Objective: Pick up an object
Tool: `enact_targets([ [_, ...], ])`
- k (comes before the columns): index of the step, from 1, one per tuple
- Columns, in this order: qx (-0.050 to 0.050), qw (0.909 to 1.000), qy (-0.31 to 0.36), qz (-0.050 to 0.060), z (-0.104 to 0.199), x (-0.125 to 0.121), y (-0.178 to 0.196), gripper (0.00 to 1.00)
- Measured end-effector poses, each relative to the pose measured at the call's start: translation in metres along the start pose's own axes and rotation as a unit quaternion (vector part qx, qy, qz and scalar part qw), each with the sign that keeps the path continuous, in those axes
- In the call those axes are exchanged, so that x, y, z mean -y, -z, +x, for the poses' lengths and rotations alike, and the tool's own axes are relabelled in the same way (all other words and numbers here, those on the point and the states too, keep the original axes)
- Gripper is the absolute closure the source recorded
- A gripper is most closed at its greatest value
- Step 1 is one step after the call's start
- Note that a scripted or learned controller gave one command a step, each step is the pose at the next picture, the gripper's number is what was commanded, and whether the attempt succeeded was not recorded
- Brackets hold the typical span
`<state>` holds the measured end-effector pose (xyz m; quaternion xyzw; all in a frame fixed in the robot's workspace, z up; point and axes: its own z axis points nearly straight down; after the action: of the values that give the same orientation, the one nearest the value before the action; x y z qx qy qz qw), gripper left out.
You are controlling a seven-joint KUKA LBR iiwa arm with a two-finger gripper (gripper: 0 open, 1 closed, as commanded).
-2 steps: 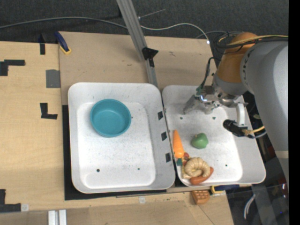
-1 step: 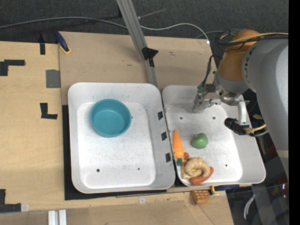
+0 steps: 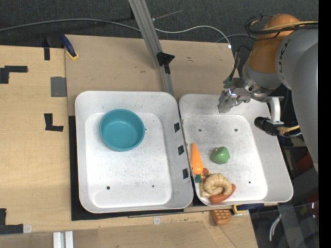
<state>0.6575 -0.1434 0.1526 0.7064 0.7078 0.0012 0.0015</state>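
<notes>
Your carrot (image 3: 196,160) lies against the right bin's (image 3: 258,133) left wall, long axis running up and down the view, beside a green pepper (image 3: 221,155) and a croissant (image 3: 215,183). The pincer (image 3: 226,103) hovers over the bin's far rim, well apart from them. You cannot tell its opening; it blurs together.

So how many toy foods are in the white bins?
4, all in the right bin: green pepper, carrot, croissant, sausage beneath it. More could hide under the pile.
</notes>
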Motion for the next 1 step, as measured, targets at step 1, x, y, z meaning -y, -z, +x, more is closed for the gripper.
enact_targets([
  [1,0.0,1.0,0.0,0.0,0.008,-0.0009,0.0455,1.0],
])
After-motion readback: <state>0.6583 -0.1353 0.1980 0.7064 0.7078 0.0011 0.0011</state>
